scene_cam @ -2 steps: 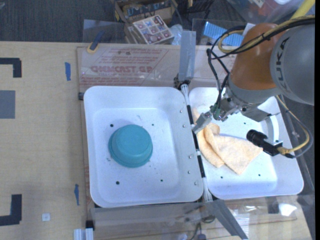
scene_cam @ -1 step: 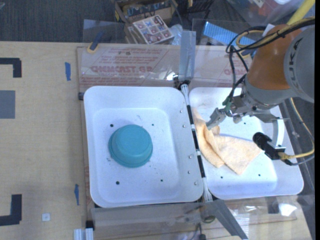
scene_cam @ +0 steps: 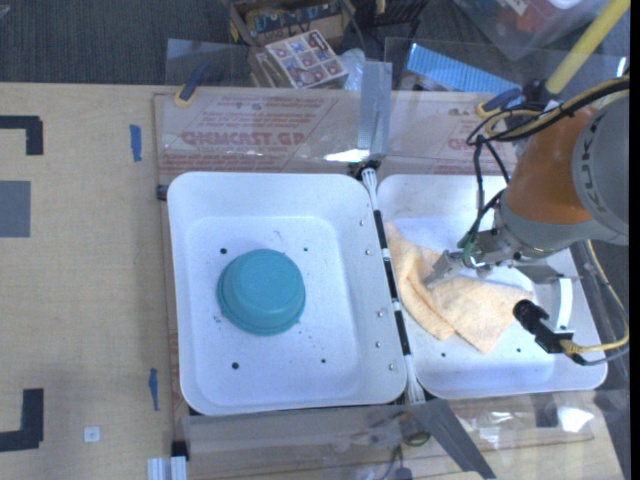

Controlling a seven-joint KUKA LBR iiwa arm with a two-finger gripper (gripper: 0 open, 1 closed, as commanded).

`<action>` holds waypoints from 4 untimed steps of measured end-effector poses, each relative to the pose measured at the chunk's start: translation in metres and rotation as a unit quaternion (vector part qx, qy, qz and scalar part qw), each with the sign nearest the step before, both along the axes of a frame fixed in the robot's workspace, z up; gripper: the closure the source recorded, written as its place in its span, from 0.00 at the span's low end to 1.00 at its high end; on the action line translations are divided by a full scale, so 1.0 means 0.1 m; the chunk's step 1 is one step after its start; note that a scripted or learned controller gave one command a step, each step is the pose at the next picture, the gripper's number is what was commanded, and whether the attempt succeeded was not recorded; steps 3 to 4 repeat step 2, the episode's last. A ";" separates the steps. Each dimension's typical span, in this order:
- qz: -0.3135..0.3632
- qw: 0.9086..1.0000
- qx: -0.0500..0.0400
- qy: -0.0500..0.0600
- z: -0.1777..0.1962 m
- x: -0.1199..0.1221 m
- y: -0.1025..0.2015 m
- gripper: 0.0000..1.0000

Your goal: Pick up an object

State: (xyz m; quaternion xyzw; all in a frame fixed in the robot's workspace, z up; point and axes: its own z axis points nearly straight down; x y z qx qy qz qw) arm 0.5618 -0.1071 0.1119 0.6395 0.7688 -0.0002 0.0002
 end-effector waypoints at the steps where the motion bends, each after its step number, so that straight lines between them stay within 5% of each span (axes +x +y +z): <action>1: 0.091 0.996 -0.002 -0.007 -0.18 0.04 0.08 0.00; 4: 0.055 0.998 -0.001 -0.008 -0.18 0.14 0.07 0.00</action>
